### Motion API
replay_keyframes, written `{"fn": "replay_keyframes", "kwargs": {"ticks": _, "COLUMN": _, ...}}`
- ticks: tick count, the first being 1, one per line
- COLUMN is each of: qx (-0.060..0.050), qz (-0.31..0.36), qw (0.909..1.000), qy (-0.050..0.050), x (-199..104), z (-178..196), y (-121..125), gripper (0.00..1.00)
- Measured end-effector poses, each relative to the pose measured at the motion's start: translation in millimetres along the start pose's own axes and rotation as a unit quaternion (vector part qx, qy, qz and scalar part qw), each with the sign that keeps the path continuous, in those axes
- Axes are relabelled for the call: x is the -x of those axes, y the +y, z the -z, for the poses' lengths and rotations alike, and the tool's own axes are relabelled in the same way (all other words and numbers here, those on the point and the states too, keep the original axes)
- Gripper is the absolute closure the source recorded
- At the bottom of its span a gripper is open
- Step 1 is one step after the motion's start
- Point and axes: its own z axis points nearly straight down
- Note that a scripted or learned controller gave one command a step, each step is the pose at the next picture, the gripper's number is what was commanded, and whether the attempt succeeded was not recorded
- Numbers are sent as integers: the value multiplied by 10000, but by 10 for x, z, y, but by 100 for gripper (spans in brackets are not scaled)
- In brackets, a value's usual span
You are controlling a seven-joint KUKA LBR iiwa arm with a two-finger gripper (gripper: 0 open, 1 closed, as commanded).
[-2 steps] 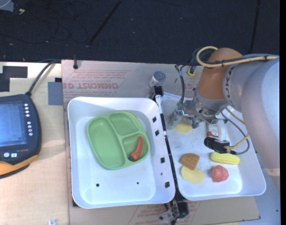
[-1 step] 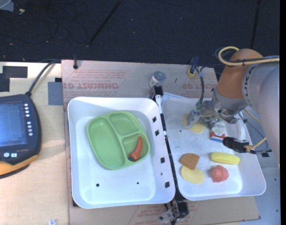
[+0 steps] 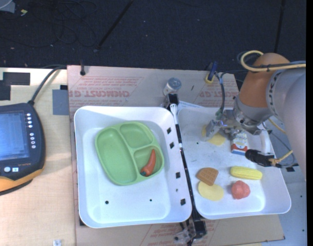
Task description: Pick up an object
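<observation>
Camera view, fixed above the counter. Grey arm with orange band enters from the right and reaches down into the right shallow white bin (image 3: 279, 201). The gripper (image 3: 221, 128) sits low at that bin's far edge, just over a pale yellow flat piece (image 3: 216, 139). Whether the gripper is wide or narrow: cannot tell, its tip is a dark cluster against the bin floor. No object seen lifted or clamped.

Candidate objects in the right bin: small white carton with red and blue print (image 3: 239, 144), just beside the gripper; yellow corn cob toy (image 3: 246, 173) toward the right edge; tan waffle-like piece (image 3: 208, 176), round yellow disc (image 3: 211, 191) and red-pink rounded toy (image 3: 241, 189) along the near edge. All lie flat on the bin floor.

Left shallow white bin (image 3: 95, 199) carries a green divided plastic tray (image 3: 118, 150) with an orange-red sausage toy (image 3: 149, 163) in its near-right compartment.

Judgement: approach looks done, arm down at the pale yellow piece. Grasp and lift not yet shown; most of the task is left.
</observation>
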Motion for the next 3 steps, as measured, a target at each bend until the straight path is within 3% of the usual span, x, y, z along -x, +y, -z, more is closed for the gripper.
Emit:
{"fn": "replay_keyframes", "kwargs": {"ticks": 2, "qx": -4, "qz": -2, "qw": 10000, "qy": 3, "x": 67, "z": -2, "y": -1, "gripper": 0}}
{"fn": "replay_keyframes", "kwargs": {"ticks": 3, "qx": -14, "qz": 1, "qw": 10000, "qy": 8, "x": -79, "z": -8, "y": -7, "gripper": 0}}
